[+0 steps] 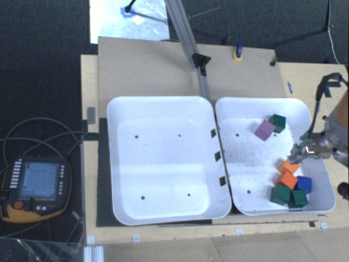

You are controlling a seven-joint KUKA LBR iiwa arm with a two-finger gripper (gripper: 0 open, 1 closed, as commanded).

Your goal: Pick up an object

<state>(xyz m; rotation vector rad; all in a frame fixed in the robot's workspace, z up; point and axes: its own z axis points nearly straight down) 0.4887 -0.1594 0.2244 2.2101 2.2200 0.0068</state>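
My rig sits in a robotics lab: teach pendant (35, 187) with trailing cables on dark carpet, plywood bench (163, 64), two white bins (163, 108), metal camera pole (182, 26).

Two bins sit side by side on the desk (240, 70), the left bin (117, 119) touching the right bin (234, 116) along their shared edge. In the right bin, two blocks (270, 126) lie touching toward 1 o'clock, well apart from a cluster of blocks (290, 187) packed together toward 4 o'clock. The gripper (299, 153) sits just at 12 o'clock of that cluster, reaching in from 3 o'clock. A control pendant (36, 189) lies at 9 o'clock, off the desk, near the left bin. A pole (185, 31) slants over the desk at 12 o'clock.
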